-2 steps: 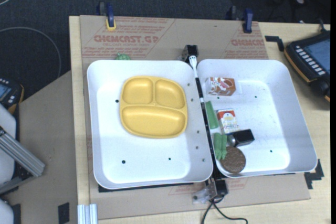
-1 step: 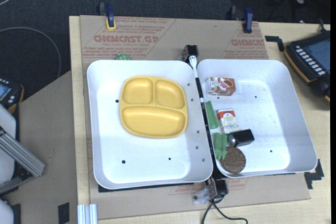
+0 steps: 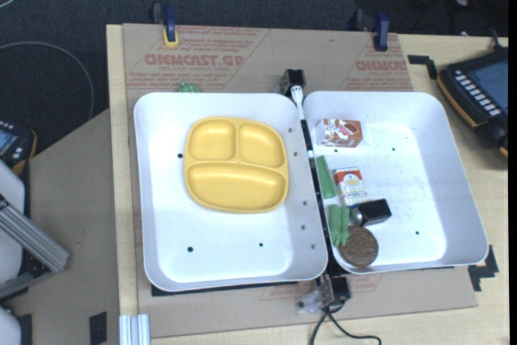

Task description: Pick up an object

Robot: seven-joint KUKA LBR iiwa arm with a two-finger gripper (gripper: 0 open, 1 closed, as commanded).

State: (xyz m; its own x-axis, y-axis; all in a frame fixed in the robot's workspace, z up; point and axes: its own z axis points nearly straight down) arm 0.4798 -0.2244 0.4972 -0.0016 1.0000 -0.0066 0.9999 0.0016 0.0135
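The right bin (image 3: 420,174) holds several small objects along its left side. A red and white packet (image 3: 340,132) lies toward the back. A second small red and white packet (image 3: 350,185) lies below it. A green stick-shaped object (image 3: 325,177) runs along the bin's left wall, and a dark green leafy piece (image 3: 338,224) sits below it. A small black block (image 3: 372,212) lies beside the leafy piece. A round brown disc (image 3: 359,246) rests in the front left corner. The left bin (image 3: 161,222) holds a yellow divided plate (image 3: 237,164).
Both bins sit on a brown cardboard sheet (image 3: 242,52) clamped at the back by two blue clamps (image 3: 169,22). A black and orange pendant (image 3: 485,89) lies at the right edge of the bench. A cable (image 3: 323,319) hangs off the front.
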